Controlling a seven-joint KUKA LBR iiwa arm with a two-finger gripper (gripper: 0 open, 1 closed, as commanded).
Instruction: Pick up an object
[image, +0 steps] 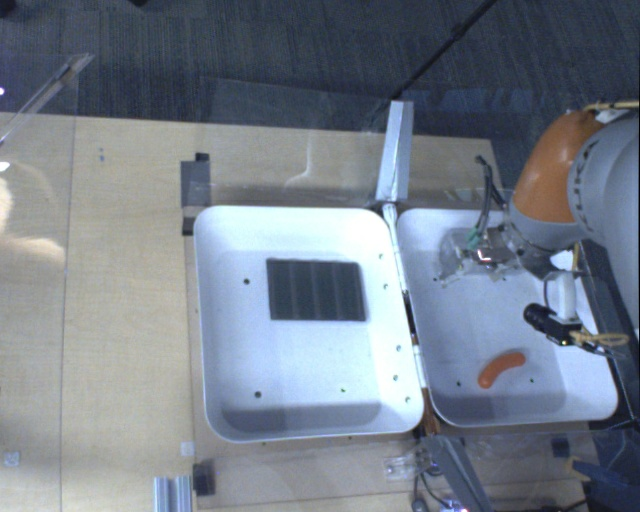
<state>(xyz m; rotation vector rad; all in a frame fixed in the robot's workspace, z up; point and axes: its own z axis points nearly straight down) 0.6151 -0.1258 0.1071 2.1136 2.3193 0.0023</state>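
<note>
**Surface.** Pale wooden bench (110, 330), its top largely bare. It carries two shallow white bins side by side, their inner rims touching.
- Left bin (225, 300): the larger, with rounded corners. A dark grey ribbed mat (316, 290) lies flat on its floor, towards the far side.
- Right bin (440, 390): the same white, with a speckled floor.

**Fittings.** A metal post (396, 150) stands at the far edge where the two bins meet. Small black blocks (198, 180) sit at the bench corners of the left bin.

**Room.** Dark grey carpet floor (250, 45) beyond the far edge of the bench. Faint glare falls across the bench's left part.

**Task item.** Orange object (501, 368), one piece.
- Look: short, sausage-shaped, gently curved, smooth and of one colour.
- Place: lying flat on the floor of the right bin, towards its near edge, touching neither wall.

**Tool.** Grey arm with an orange band (550, 175), entering from the right. Its gripper (478, 252) hangs over the far half of the right bin, well apart from the orange object. Whether it is open or closed cannot be told, and nothing is seen in its hold.
</note>
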